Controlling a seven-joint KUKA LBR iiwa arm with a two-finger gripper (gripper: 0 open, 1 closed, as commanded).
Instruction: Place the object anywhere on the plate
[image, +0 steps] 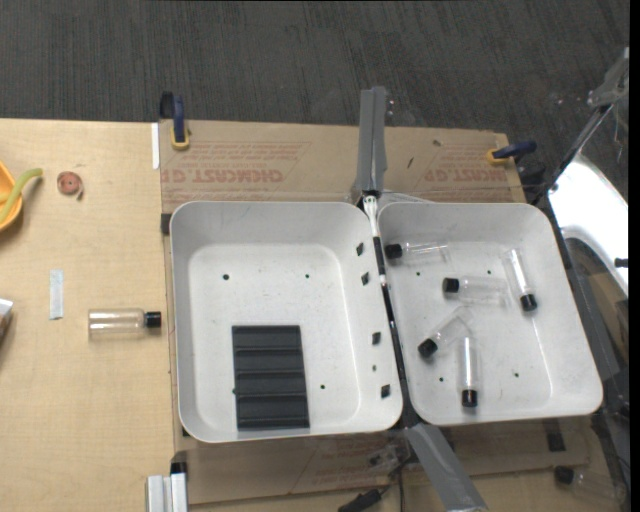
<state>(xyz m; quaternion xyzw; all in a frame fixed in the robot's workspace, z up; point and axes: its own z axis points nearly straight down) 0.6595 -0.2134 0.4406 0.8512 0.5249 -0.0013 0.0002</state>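
I judge pick not begun; vials (468, 362) loose in right bin (560, 250); plate (270, 377) in left bin (200, 250); gripper state: cannot tell; next, grasp vial.

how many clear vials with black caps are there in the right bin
5. One by the top-left wall, one mid-bin, one toward the right, one lower left, one near the bottom. A sixth lies on the bench outside.
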